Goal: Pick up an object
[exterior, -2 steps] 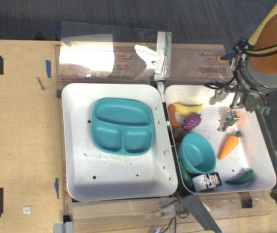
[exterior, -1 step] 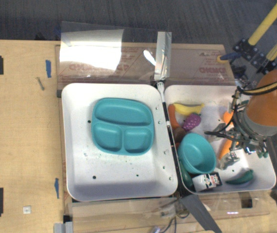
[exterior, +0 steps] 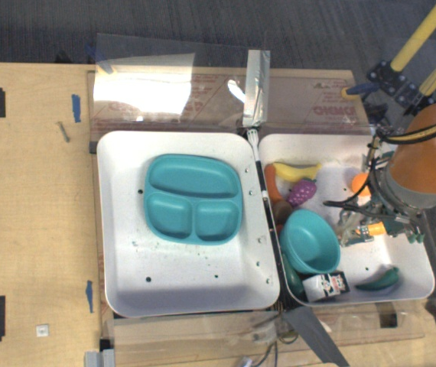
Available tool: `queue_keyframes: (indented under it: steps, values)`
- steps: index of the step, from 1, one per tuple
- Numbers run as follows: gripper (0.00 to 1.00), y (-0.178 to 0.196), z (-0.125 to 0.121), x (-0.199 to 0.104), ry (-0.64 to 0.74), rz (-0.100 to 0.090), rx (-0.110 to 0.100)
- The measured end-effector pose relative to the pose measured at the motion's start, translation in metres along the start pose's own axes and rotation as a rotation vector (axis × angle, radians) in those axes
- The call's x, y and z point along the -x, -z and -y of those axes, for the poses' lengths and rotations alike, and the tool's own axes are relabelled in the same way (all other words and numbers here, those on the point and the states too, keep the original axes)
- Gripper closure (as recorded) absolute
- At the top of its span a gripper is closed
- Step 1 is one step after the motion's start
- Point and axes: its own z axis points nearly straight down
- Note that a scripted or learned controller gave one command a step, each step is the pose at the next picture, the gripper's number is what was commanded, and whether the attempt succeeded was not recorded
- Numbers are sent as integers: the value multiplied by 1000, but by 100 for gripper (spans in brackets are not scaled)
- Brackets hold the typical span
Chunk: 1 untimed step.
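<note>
In the right bin (exterior: 421, 281), the gripper (exterior: 358, 222), its state unclear, hangs just beside the teal bowl (exterior: 310, 241).

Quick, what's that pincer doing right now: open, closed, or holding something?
Pincer: low in the right bin beside the teal bowl; open or closed cannot be told.
</note>
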Motion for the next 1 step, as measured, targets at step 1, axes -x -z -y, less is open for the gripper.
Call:
queue_keyframes:
  steps: [1]
  values:
    - [100, 148, -47, 67, -110, -7, 4]
